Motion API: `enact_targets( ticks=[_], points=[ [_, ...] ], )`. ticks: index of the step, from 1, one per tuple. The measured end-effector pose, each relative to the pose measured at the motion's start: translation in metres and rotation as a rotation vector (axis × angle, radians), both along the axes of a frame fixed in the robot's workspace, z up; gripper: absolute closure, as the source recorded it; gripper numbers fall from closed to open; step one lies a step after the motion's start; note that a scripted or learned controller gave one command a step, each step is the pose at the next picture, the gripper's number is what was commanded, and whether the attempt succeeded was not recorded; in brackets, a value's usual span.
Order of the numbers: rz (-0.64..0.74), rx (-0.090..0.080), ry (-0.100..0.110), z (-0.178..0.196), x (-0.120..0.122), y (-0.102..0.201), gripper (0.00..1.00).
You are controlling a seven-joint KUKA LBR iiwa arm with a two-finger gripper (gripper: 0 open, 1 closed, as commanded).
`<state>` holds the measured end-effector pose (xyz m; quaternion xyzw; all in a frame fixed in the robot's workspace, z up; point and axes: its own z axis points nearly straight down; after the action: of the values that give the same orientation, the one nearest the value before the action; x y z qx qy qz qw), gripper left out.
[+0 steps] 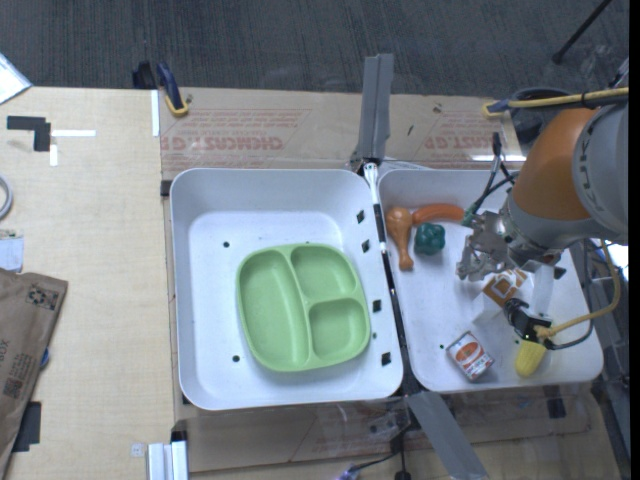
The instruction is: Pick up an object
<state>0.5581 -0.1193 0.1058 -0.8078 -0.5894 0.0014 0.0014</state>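
The gripper (478, 260) hangs low in the right bin (425, 353); whether it is spread or pinching anything I cannot tell. An orange-and-white packet (503, 287), probably the target, lies just right-and-below it, touching or nearly

A dark grey carpeted floor (300, 23) runs across the top of the view. Below it lies a light wooden tabletop (85, 228), partly covered by a sheet of printed brown cardboard (270, 128). A brown paper bag (25, 338) rests at the left edge. A blue-and-yellow clamp (172, 93) grips the cardboard's far corner. Lighting is even and soft.
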Motion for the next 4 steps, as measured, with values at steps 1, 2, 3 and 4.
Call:
enact_targets(
  ticks=[1, 2, 3, 4],
  points=[
    [0.152, 0.002, 0.0, -0.016, -0.081, -0.055, 0.0],
    [0.233, 0.0, -0.001, 0.036, -0.037, 0.009, 0.0],
    [0.196, 0.001, 0.001, 0.016, -0.081, 0.018, 0.0],
    [0.394, 0.001, -0.001, 0.031, -0.075, 0.018, 0.0]
  ],
)
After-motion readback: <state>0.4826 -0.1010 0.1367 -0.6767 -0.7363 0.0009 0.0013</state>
